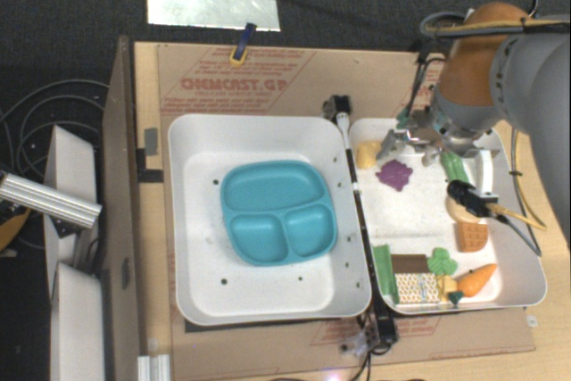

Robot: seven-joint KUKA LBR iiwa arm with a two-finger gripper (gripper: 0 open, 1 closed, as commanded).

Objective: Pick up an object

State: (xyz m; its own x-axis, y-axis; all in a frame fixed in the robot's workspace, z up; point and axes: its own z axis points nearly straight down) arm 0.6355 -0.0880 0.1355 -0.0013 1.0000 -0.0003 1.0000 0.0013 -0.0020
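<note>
the right bin (pixel 415 214) is the reference for everything here. the purple piece (pixel 394 174) lies on its floor, in the far half and nearer the left wall than the middle. it is a lumpy, ragged-edged shape with no strong point. it is a little longer than it is wide, and its long axis runs at a slant from the bin's far left toward its near right. it looks to be lying flat.

the gripper (pixel 412 144) hangs over the same far part of the bin, at the purple piece's far edge. nothing can be seen held in it. i cannot tell whether it is apart or together, or whether it touches the piece.

a yellow piece (pixel 367 156) sits against the bin's left wall near the far corner, just beside the purple piece. a green piece (pixel 453 167) lies toward the right wall. a tan waffle-like square (pixel 471 236) sits by the right wall, about halfway down.

along the near wall lie a green strip (pixel 383 268), a brown block (pixel 409 263), a patterned box (pixel 417 288), a leafy green toy (pixel 442 261) and an orange carrot (pixel 478 278).

to the left of the right bin, the left bin (pixel 196 192) holds a blue divided plate (pixel 277 211).
</note>
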